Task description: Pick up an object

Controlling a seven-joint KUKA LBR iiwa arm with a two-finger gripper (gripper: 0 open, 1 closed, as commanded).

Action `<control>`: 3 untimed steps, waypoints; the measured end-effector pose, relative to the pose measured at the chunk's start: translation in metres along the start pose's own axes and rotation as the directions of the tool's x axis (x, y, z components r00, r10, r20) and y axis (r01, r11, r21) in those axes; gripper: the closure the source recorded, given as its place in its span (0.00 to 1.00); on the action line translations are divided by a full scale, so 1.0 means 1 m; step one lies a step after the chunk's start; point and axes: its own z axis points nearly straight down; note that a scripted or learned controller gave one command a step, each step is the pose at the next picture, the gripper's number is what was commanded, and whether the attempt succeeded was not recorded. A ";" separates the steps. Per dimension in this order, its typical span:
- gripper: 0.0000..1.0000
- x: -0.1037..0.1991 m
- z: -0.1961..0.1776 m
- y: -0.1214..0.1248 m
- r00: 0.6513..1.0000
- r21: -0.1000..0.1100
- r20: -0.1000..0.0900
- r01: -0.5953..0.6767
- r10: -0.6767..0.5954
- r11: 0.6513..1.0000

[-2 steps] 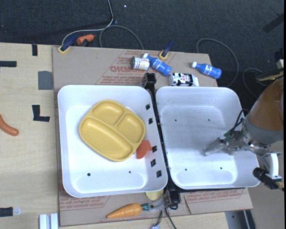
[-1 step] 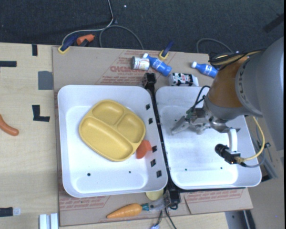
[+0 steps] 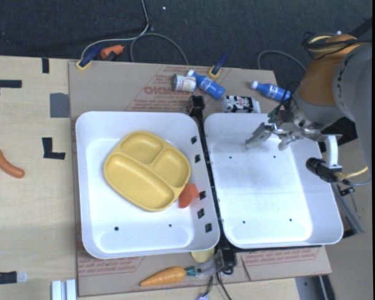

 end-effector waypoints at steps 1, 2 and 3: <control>0.00 0.037 0.065 -0.029 1.000 0.005 0.001 0.001 -0.001 1.000; 0.00 0.062 0.064 0.031 1.000 0.003 -0.003 0.003 -0.003 1.000; 0.00 0.063 0.064 0.048 1.000 0.013 -0.002 0.001 -0.001 1.000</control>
